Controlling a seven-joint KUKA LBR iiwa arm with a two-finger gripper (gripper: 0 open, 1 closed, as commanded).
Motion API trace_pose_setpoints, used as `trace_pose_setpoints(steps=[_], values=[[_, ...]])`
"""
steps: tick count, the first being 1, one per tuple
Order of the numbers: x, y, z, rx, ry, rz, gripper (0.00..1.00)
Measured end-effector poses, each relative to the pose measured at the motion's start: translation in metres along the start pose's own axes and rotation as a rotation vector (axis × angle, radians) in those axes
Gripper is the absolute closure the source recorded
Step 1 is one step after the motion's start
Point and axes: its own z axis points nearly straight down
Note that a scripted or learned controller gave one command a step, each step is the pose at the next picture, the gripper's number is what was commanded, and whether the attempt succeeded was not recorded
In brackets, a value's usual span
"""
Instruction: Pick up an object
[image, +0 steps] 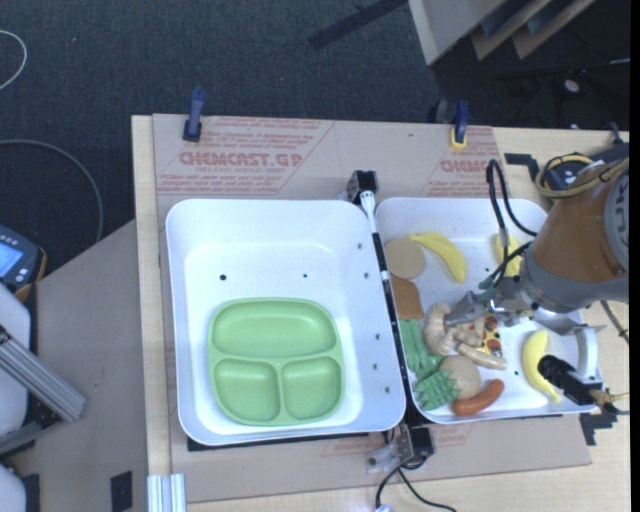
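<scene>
On the cardboard-topped counter (250, 150), the gripper (468, 312) is lowered into the crowded right bin (440, 212) among toy food (460, 340); finger state cannot be told. Neighbouring pieces could be nudged, spoiling any grasp.

floor: dark grey carpet (200, 50) | bench: pale board top (300, 150) | blue clamp (193, 113) on back edge
</scene>
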Motion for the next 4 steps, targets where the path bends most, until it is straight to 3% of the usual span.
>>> trace_pose_setpoints(steps=[1,2,3,4], values=[[0.03,-0.039,0.001,0.008,0.0,-0.003,0.0],[0.043,0.006,0.005,0.012,-0.001,-0.006,0.0],[0.042,0.005,-0.005,0.012,0.0,-0.004,1.0],[0.125,0.033,-0.1,0.006,0.004,-0.013,1.0]])
